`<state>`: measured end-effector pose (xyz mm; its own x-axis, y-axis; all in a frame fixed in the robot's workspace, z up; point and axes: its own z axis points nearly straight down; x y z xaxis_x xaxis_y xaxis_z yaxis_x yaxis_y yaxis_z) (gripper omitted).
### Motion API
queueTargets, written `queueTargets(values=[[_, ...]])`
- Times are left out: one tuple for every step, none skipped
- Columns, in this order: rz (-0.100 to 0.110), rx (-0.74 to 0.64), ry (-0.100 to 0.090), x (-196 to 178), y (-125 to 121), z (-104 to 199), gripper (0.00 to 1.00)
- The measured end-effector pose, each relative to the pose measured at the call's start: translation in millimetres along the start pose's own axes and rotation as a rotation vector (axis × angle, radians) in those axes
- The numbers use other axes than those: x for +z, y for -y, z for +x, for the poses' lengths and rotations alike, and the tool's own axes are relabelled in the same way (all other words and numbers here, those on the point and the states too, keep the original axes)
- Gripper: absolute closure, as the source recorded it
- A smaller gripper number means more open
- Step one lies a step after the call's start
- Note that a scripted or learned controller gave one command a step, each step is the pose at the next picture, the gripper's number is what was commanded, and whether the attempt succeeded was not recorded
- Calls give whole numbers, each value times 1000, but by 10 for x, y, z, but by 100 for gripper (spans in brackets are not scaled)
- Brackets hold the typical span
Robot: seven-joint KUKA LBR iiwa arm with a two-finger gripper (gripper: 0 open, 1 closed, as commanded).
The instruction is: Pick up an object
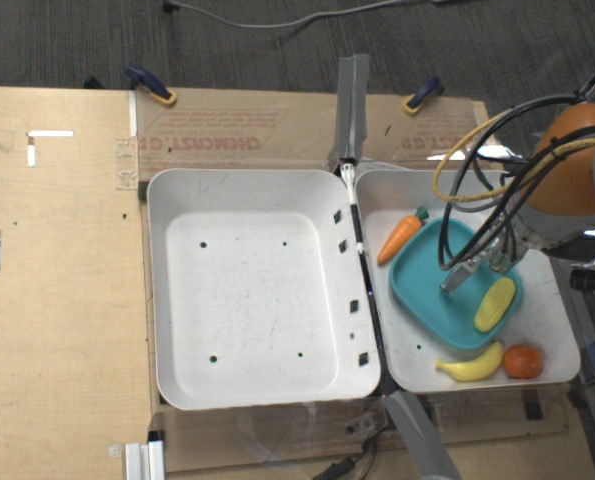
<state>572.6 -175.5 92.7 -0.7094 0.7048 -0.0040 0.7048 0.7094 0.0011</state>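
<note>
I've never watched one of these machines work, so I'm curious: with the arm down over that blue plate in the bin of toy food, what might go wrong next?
The gripper sits low over the teal plate, beside the corn, so it might nudge the corn away or catch the plate's rim instead. The carrot leans on the plate's edge and the banana and tomato crowd its lower side, so tilting the plate could scatter them.

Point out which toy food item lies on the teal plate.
The yellow plastic corn cob, resting on the teal plate by the tool. The orange carrot, yellow banana and red tomato lie off it.
</note>
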Motion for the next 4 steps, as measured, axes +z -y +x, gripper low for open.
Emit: queueTargets(values=[[3, -270, -5, -15, -974, -184, 0], [0, 25, -2, 0, -674, 436, 0], [-1, -109, 2, -213, -234, -391, 0], [1, 46, -3, 1, -196, 600, 0]])
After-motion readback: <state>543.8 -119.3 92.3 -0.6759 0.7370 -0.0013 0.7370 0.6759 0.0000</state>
